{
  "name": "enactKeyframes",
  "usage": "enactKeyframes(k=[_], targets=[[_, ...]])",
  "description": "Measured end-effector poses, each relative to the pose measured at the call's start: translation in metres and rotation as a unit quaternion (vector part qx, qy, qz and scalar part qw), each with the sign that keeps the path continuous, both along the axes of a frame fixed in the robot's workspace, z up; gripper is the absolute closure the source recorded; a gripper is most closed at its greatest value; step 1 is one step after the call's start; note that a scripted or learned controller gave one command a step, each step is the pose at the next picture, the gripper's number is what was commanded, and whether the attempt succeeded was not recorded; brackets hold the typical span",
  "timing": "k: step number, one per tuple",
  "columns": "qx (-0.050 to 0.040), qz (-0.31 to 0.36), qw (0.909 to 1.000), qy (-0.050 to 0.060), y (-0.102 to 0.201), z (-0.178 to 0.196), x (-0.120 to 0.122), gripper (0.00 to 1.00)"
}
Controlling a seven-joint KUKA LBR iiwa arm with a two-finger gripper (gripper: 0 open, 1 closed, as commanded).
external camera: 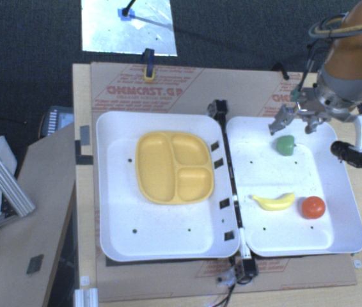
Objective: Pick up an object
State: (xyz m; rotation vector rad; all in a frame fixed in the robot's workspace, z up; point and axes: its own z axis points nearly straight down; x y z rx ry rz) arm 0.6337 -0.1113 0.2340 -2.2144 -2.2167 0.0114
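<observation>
From the camera above the bench, we saw the grey arm [354, 50] with its orange band reach in from the right and hang over the far end of the right bin [344, 235]. Its gripper [293, 121] pointed down with the two fingers [277, 125] spread apart and nothing between them.

A small green fruit [286, 145] lay in the right bin just below the gap between the fingers, a little nearer to us than the fingertips. We could not tell whether the tips touched it, but it did not sit between them. Further toward us from the fingers, well apart from them, a yellow banana [274, 201] lay on the bin floor, and just beside its right end sat a red tomato [313, 207]. Both lay clear of the gripper.

To the left of the fingers, across the black divider [227, 171] where the two bins met, the left bin [114, 235] held a yellow plate [173, 167] with three compartments, lying flat near its middle and well apart from the gripper.

Beyond the fingers, past the far rim of the bins, we saw the brown cardboard sheet [168, 85] under both bins, with red lettering, and a shiny square panel [128, 18] on the dark floor further back.
</observation>
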Motion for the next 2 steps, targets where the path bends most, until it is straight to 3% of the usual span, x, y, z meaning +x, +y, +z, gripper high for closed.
enactKeyframes(k=[1, 2], targets=[[-0.0007, 0.001, 1.0000, -0.006, 0.000, 0.007, 0.002, 0.00], [-0.0005, 0.000, 1.0000, -0.005, 0.001, -0.035, -0.003, 0.00]])
